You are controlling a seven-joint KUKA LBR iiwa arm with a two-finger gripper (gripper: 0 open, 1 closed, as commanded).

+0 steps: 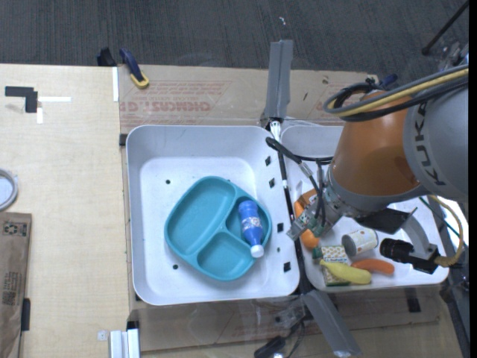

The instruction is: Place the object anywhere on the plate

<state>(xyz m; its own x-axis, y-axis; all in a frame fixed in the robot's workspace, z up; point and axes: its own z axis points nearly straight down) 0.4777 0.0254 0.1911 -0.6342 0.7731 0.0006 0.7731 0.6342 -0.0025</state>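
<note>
In the left shallow white bin (156,274) a teal three-compartment plastic plate (197,218) lies flat near the middle, turned at an angle to the bin walls. The blue plastic bottle with a white cap (251,224) lies on its side on that plate, along the edge on the view's right, with the cap pointing toward the near wall of the bin (whether the bottle sits fully inside the small compartment or partly on the rim is hard to tell). The grey arm with its orange band (380,155) reaches over the right white bin (402,276), and the gripper (311,221) hangs low at that bin's left side, just beside the wall between the two bins and well apart from the bottle. Whether the gripper is open or closed cannot be told, since the wrist covers it from above. A small orange rounded thing (307,238) shows close beside the gripper, though contact between them is unclear. Further along the right bin lie a short white cylinder (360,241), a small printed box (333,253), a yellow banana-shaped toy (347,274) and an orange carrot-shaped toy (374,266), the last three close together near the front wall.
</note>
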